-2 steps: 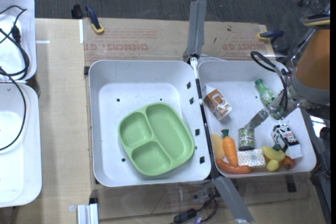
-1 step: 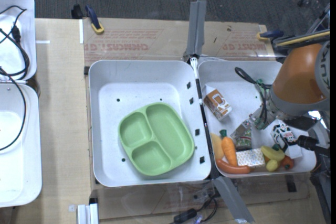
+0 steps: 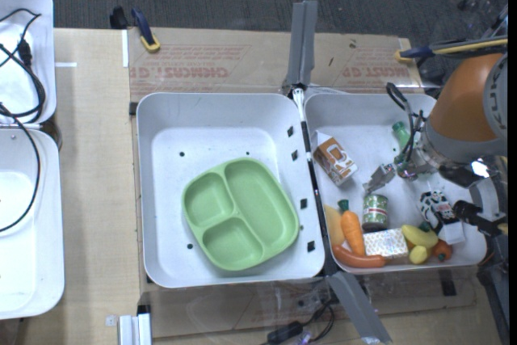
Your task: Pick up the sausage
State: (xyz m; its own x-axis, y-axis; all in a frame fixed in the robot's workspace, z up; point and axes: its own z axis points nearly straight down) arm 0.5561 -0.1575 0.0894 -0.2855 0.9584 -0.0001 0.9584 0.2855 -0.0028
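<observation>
Along the right bin's (image 3: 319, 105) front wall, the sausage (image 3: 359, 258) is crowded by the carrot (image 3: 352, 232); the wrong item may be grabbed. Whether the claw (image 3: 386, 176) is wide or narrow cannot be told.

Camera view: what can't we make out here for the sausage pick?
- Hand: small and blurred against the bin; finger state unreadable.
- Sausage: its upper edge is hidden by the carrot and the sponge.
- Right bin: the arm covers its right side.
- Tin: label too small to read.
</observation>
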